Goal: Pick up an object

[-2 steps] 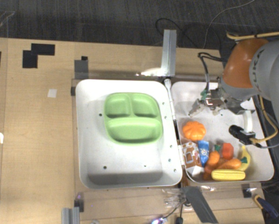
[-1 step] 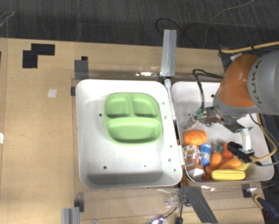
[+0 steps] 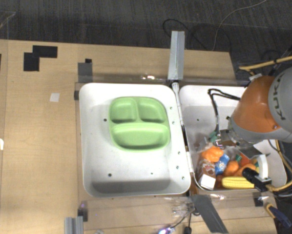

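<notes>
Grey arm (image 3: 263, 106) bent over right bin (image 3: 197, 106)

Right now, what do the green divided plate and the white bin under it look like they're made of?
Green plate: likely moulded plastic, matte, with soft rounded compartment edges and even colour. White bin: probably plastic too, though painted metal is possible; smooth, slightly glossy, rounded corners.

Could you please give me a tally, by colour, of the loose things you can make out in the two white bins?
Green: 1, the divided plate in the left bin.
Orange: 2, pieces and in the right bin.
Yellow: 1, the corn cob.
Blue: 1, a small item.
White: 1, a small block.
Total: 6 clearly told apart; the arm covers part of the pile.
</notes>
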Tool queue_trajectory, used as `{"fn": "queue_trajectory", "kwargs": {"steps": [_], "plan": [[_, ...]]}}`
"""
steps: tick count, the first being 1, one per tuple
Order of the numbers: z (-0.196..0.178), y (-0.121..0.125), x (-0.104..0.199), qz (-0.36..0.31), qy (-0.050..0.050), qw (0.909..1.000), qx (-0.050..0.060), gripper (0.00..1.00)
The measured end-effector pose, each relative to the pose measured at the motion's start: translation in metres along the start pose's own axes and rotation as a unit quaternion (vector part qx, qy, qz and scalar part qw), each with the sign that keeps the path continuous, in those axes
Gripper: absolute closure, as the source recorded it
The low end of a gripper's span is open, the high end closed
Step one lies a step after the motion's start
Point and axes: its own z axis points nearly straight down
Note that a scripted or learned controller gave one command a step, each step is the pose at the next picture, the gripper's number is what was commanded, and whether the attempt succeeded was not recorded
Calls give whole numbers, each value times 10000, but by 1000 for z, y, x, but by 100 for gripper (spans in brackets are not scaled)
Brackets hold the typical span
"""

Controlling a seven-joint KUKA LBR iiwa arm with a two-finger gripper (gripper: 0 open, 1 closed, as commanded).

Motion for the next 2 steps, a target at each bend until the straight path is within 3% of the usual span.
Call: {"fn": "queue_trajectory", "kwargs": {"steps": [1, 2], "plan": [[-12, 3, 1, -10, 1, 10000, -36, 100], [-118, 74, 30, -140, 10, 9999, 58, 100]]}}
